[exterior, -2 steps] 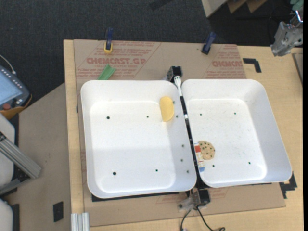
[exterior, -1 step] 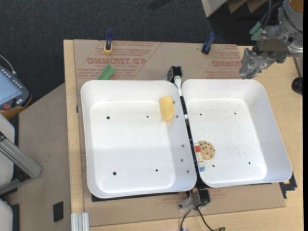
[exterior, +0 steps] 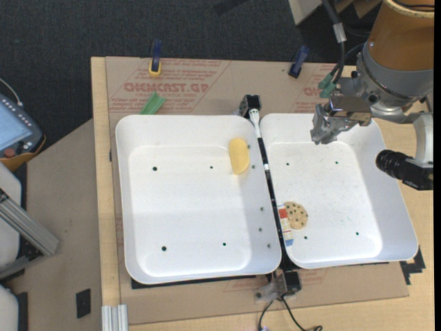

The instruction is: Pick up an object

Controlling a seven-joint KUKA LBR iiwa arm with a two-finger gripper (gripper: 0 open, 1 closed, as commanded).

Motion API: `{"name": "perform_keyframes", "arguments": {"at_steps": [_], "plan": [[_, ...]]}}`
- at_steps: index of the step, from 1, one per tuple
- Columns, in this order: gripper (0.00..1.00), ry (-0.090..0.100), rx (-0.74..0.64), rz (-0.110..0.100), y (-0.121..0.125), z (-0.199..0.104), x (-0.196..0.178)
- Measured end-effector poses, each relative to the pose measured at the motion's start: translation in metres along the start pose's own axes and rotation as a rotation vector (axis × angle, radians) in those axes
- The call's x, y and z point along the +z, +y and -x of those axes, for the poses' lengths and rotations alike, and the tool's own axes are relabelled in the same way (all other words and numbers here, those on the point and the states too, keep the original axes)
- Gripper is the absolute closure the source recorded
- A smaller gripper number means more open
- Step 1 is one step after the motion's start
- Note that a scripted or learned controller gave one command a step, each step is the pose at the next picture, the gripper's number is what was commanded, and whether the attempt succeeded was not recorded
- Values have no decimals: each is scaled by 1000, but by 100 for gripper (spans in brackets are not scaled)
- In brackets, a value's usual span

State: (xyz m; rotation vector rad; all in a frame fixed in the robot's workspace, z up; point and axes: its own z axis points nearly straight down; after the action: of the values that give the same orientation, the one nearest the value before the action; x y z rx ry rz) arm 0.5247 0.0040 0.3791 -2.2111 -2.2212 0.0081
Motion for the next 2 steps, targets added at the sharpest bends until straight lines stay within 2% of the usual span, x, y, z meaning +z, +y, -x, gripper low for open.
{"name": "perform_keyframes", "arguments": {"at_steps": [1,2], "plan": [[100,-1,0,3,-34,-44,22],[100,2,-3,20,-27,-103,-59]]}}
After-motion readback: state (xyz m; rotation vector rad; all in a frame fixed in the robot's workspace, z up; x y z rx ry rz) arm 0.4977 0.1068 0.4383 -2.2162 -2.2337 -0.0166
